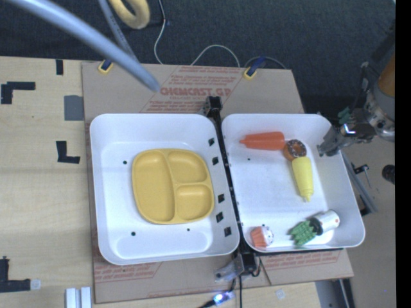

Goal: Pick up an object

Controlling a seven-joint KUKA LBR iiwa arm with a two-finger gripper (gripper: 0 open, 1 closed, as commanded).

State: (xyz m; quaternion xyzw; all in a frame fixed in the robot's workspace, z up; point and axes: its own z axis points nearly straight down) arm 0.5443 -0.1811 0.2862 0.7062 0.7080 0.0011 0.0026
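The right bin (334, 191) holds an orange carrot (262, 140), a small brown round piece (295, 149), a yellow corn cob (303, 177), a green toy with a white end (312, 228) and a small orange and white piece (260, 237). My gripper (329, 145) hangs at the right bin's upper right rim, to the right of the brown piece and apart from every object. Nothing shows between its fingers.
The left bin (109, 172) bears a yellow divided plate (172, 185). A black hinge strip (221, 178) runs between the bins. Both stand on a cardboard sheet (192, 85). A grey pole (77, 27) crosses the upper left.
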